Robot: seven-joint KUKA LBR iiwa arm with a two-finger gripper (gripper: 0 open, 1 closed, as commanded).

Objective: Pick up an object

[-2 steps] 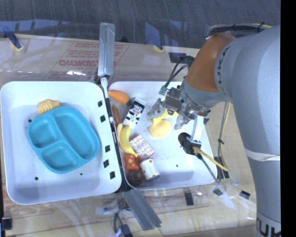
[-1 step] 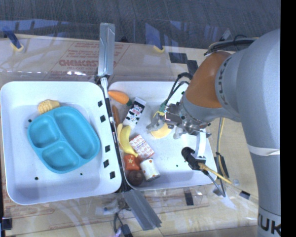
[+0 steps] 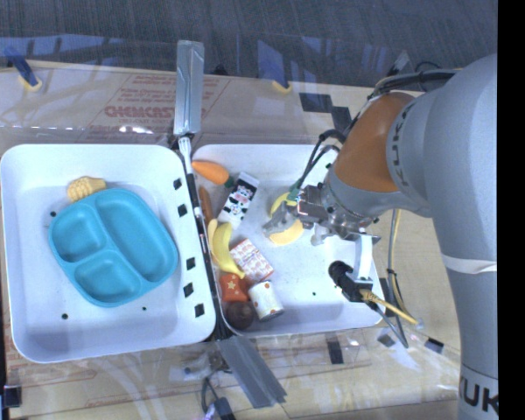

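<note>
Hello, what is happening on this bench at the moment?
A grey robot arm with an orange band reaches into the right bin. Its gripper is low beside a yellow object, but I cannot tell whether it holds it. More items lie along that bin's left side: a banana, a carrot, a small carton and a red-and-white packet. The left bin holds a blue divided plate and a yellow corn piece.

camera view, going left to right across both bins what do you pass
Yellow corn cob → blue divided plate → banana → yellow item by the gripper → gripper → grey arm
</note>
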